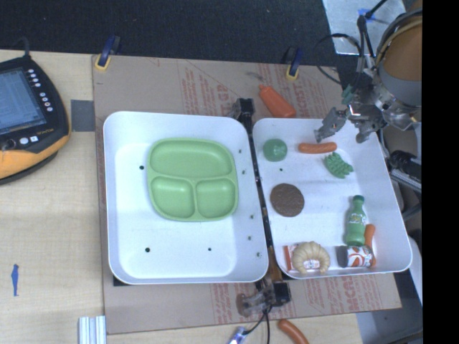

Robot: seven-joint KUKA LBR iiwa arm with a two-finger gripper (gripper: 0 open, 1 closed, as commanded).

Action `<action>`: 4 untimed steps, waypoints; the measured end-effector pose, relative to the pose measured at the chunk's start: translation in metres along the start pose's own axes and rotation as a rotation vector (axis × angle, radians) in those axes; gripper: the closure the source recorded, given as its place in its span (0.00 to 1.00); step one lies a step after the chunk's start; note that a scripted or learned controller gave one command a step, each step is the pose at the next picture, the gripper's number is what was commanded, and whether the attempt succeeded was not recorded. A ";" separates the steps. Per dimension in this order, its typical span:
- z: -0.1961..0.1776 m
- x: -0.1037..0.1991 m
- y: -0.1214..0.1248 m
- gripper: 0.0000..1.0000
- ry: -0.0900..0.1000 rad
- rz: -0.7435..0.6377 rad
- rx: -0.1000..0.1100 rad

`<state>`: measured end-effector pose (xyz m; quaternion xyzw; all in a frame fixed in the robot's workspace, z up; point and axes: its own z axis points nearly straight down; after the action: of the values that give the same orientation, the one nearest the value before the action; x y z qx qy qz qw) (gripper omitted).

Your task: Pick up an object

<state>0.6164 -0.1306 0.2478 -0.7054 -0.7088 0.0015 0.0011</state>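
A: Looking down from the camera view, I am seeing the gripper [347,126] hanging over the far rim of the right bin [391,192], near its back right corner. Its two fingers are standing apart, and nothing is sitting between them.

B: What is lying close to it?

A: A thin red sausage [316,147] is lying just below the fingers, not touching them. A green ridged piece [337,165] is resting just beside the sausage, and a round green ball [275,149] is sitting to the left, near the inner wall. The middle of this bin is staying open around a flat brown disc [287,199].

B: And the near edge?

A: It is crowded: a bagel [310,257], a small can [356,256] and a green bottle [355,221] are lying close together. The label of the can is too small to read. The arm is getting cut off at the right edge.

B: The left bin [122,213]?

A: It is holding a smooth green divided plate [192,179], with free room around it.
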 end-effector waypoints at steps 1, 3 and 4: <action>0.114 -0.013 0.015 0.00 -0.001 0.000 0.004; 0.069 -0.011 0.040 0.00 0.001 0.001 -0.003; 0.112 0.033 -0.004 0.00 -0.001 -0.002 0.002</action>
<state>0.6122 -0.0972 0.1361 -0.7047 -0.7095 0.0025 0.0016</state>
